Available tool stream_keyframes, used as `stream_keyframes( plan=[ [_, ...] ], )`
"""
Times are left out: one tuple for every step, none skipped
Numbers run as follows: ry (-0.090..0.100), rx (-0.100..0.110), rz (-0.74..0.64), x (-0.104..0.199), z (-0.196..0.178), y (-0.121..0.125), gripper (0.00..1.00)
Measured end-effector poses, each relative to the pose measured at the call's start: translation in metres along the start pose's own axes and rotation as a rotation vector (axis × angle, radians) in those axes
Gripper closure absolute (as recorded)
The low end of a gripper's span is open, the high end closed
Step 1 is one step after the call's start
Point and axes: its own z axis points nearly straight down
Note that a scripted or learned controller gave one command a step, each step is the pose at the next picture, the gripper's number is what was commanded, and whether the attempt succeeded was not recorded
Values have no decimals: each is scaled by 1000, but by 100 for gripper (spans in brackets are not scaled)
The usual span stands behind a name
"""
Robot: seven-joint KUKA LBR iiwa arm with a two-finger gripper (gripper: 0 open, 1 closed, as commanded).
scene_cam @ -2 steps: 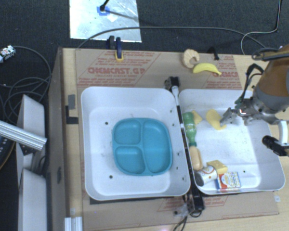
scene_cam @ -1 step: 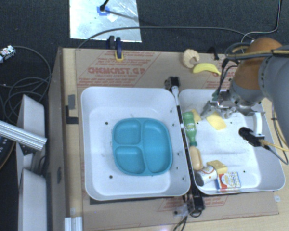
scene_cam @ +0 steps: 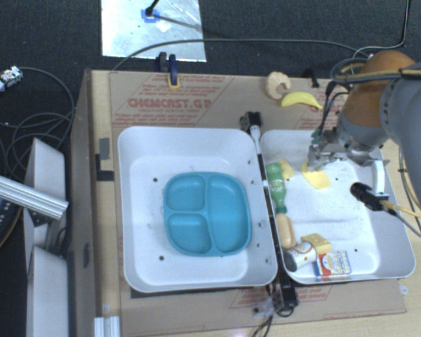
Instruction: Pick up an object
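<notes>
camera view, read from the left: the left shallow white plastic bin (scene_cam: 137, 209) holds a light blue divided plastic plate (scene_cam: 207, 213), lying flat near its middle. past the divider, the right shallow white plastic bin (scene_cam: 400, 255) has things strung along its left wall: a green plastic bottle (scene_cam: 276, 186), a tan oblong piece like a small bread roll (scene_cam: 285, 232) below it, and at the near edge a small printed red and white carton (scene_cam: 331, 264). further right a flat pale yellow wedge-shaped piece (scene_cam: 317, 180) lies on the bin floor. behind the bins, on the cardboard, sits a yellow toy banana (scene_cam: 300, 100).

the two-finger gripper (scene_cam: 317, 155) hangs just above the yellow wedge, at the far part of the right bin, with the grey arm reaching in from the right. whether it is spread or closed i cannot tell, and nothing is visibly in its hold.

my reading is that this is the reach-and-descend step, with the wedge the likely target. next calls for lowering squarely over it, closing on its thin edges, then lifting straight.
</notes>
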Motion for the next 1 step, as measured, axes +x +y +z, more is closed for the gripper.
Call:
stream_keyframes(
  plan=[
    [0, 0, 0, 0, 0, 0, 0]
  ],
)
